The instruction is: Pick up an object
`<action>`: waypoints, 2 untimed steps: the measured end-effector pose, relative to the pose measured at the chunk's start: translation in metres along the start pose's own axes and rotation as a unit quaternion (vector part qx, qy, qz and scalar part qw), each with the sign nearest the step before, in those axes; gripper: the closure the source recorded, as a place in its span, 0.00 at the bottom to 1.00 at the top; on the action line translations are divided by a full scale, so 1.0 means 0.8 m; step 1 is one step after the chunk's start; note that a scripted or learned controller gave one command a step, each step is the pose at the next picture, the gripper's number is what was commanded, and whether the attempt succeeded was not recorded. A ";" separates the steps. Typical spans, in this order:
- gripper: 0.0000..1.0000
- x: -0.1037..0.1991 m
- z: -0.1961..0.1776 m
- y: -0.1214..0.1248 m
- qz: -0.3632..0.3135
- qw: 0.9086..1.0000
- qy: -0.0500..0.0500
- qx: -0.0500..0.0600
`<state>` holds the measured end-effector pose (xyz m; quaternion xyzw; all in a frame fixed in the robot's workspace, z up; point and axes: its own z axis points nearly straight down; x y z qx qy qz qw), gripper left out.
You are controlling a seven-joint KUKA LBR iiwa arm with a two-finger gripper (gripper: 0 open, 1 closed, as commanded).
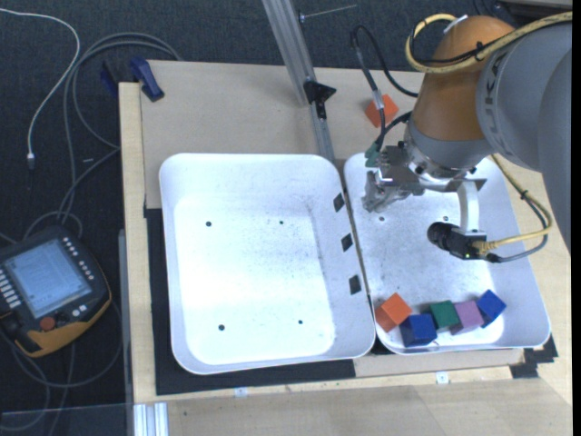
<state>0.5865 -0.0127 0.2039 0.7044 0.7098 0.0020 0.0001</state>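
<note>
I am watching the left bin (pixel 245 262) sitting bare at nine o'clock. In the right bin (pixel 517 243), blocks are huddling along the six o'clock rim: orange block (pixel 394 310), blue block (pixel 418 328), green block (pixel 444 315), pink block (pixel 467 314), another blue cube (pixel 490 305). They are likely resting there because the floor slopes. The gripper (pixel 381 193) is hovering at twelve o'clock, well apart from them; whether it is grasping anything, I cannot tell.
</note>
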 end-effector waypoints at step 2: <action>1.00 0.125 -0.012 0.080 0.001 1.000 0.000 0.003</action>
